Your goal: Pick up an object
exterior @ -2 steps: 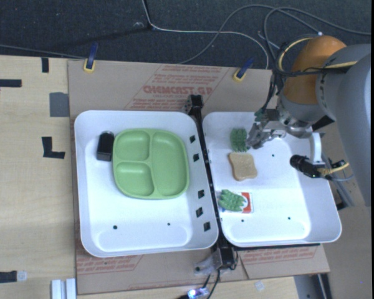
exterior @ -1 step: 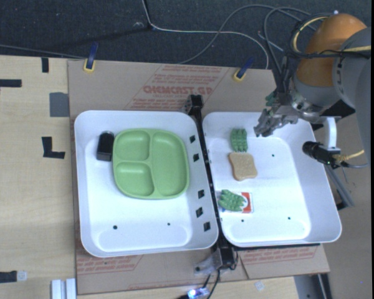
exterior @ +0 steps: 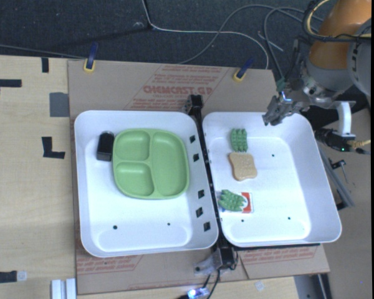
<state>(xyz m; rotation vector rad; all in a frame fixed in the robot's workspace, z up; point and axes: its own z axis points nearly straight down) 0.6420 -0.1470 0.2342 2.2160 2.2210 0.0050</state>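
Robot lab: clamped cardboard (exterior: 174, 86), loose cables (exterior: 237, 30).

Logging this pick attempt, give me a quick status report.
Gripper over right white bin's far rim, holding nothing. Tan bread-shaped toy, two green leafy toys lie untouched in that bin. Nothing in the way.

Layout as I see it, taken from the divider (exterior: 199, 161) where the two bins meet. Left bin (exterior: 90, 229): sectioned plate (exterior: 151, 164) near the divider; small box (exterior: 105, 146) touching the plate's far-left edge. Right bin (exterior: 299, 223), just beside the divider, back to front: toy block (exterior: 239, 139), cracker (exterior: 242, 166), toy vegetable (exterior: 231, 200) lying on a card (exterior: 247, 204). Gripper (exterior: 275, 116) hovers over the right bin's back rim, well away from the divider.
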